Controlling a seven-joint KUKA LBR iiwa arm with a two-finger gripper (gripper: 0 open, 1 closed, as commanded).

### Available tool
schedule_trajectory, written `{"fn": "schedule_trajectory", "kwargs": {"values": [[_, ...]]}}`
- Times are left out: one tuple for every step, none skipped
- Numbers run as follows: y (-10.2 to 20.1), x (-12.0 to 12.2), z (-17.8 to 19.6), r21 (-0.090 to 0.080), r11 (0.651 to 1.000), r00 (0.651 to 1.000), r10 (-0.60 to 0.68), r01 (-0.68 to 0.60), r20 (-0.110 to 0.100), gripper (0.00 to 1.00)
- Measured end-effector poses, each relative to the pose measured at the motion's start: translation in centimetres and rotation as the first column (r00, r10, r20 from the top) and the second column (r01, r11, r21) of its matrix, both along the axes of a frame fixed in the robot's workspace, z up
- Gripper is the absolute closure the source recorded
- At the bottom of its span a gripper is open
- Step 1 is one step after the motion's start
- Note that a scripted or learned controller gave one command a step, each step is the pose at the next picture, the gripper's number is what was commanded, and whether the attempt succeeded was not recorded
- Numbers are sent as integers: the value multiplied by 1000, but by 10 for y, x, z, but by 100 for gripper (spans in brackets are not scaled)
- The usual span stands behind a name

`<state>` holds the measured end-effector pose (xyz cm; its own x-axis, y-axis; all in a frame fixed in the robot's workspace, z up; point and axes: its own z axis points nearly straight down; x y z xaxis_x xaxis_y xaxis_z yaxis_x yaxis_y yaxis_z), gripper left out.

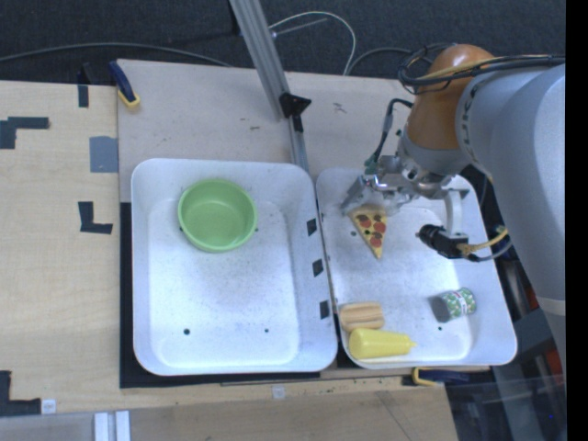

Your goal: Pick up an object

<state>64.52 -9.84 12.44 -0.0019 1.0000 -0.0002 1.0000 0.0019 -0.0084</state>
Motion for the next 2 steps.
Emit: {"fn": "schedule_trajectory", "kwargs": {"values": [[1,2,14,0,1000,1000,2,-2,6,100],[2,-2,77,-1,1000,1000,0,0,14,100]]}}
